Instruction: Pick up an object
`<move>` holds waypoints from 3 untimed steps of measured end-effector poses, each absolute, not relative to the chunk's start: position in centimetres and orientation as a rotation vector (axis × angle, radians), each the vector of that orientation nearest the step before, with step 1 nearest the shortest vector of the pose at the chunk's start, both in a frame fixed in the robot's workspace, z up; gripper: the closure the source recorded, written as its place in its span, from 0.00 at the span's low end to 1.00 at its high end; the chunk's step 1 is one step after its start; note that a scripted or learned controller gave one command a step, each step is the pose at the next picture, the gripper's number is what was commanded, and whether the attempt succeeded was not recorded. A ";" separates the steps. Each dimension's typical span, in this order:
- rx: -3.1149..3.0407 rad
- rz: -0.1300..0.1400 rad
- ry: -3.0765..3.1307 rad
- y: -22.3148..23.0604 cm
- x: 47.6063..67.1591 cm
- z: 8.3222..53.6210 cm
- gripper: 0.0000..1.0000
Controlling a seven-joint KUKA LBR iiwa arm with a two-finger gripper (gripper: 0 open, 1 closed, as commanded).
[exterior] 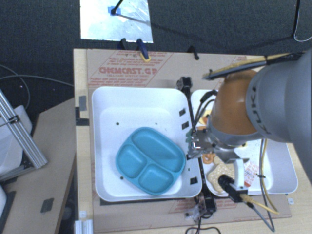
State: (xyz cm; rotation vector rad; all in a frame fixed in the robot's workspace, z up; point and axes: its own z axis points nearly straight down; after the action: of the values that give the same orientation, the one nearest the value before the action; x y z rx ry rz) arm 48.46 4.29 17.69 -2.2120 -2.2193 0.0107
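A blue three-compartment plate lies flat in the left white bin. My gripper reaches down into the left part of the right white bin, with the grey arm and its orange band covering most of it. Right under the gripper an orange object peeks out. A tan speckled object lies just in front of it, and a small red-and-white item sits to the right. Whether anything is held is hidden by the wrist.
The wall between the two bins runs close to the gripper's left side. Cables hang from the arm over the right bin's front edge. A cardboard sheet lies under the bins.
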 end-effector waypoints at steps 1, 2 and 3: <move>-2.214 -0.018 -2.237 8.8 50.4 28.6 1.00; -2.226 -0.028 -2.235 5.1 49.3 50.6 1.00; -2.206 0.013 -2.227 11.0 48.6 37.2 1.00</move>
State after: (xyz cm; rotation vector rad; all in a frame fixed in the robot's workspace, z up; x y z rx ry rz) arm 48.60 11.04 37.18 -2.2059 -2.2275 0.0126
